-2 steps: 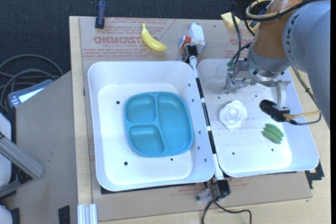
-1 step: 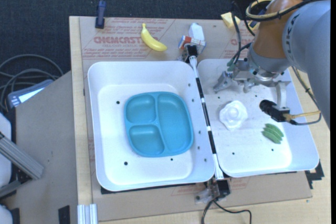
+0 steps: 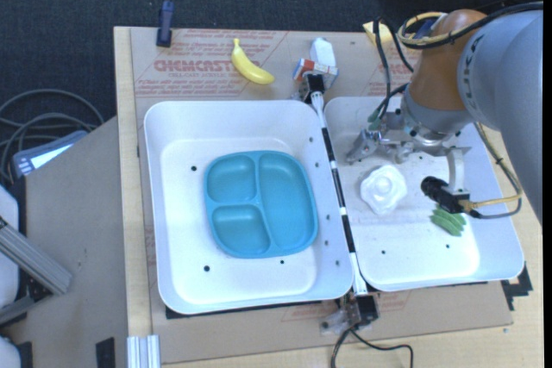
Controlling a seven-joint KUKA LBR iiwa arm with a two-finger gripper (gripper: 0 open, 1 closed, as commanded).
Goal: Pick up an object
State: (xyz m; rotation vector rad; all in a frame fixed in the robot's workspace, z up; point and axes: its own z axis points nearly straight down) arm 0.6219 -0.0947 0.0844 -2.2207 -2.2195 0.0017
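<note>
Right bin [image 3: 483, 258]: white crumpled object [image 3: 383, 189] near centre, a green item [image 3: 448, 221] to its right. Gripper [image 3: 405, 142] sits just above the white object, nothing seen between its fingers (spread cannot be told). Left bin [image 3: 164, 185]: blue divided tray [image 3: 260, 203]. Bench behind: banana [image 3: 248, 65].

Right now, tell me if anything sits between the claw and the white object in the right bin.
Nothing visible does. The claw hangs just above the white object in the right bin; the green piece lies off to its side.
</note>
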